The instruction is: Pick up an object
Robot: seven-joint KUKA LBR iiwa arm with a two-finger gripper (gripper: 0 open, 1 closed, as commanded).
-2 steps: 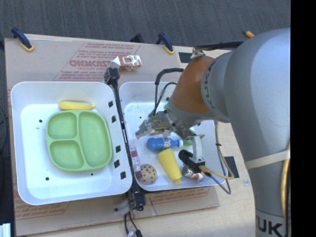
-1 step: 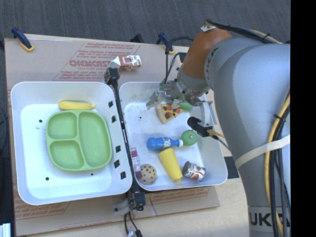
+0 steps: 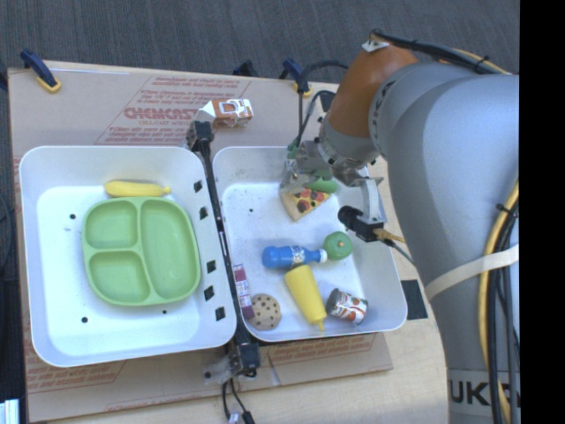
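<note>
In the right bin (image 3: 388, 300) I see, nearest, a cookie (image 3: 265, 310), can (image 3: 347, 306) and yellow bottle (image 3: 305, 294), then a blue bottle (image 3: 293, 256); beyond it lies the pizza slice (image 3: 302, 201), the gripper (image 3: 305, 173) above it, jaws hidden, I cannot tell.

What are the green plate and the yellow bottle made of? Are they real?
The green plate looks like smooth moulded plastic: even colour, soft sheen, rounded dividers. The yellow bottle also looks like plastic, probably a toy, going by its plain colour and simple shape. I cannot be sure from the picture.
</note>
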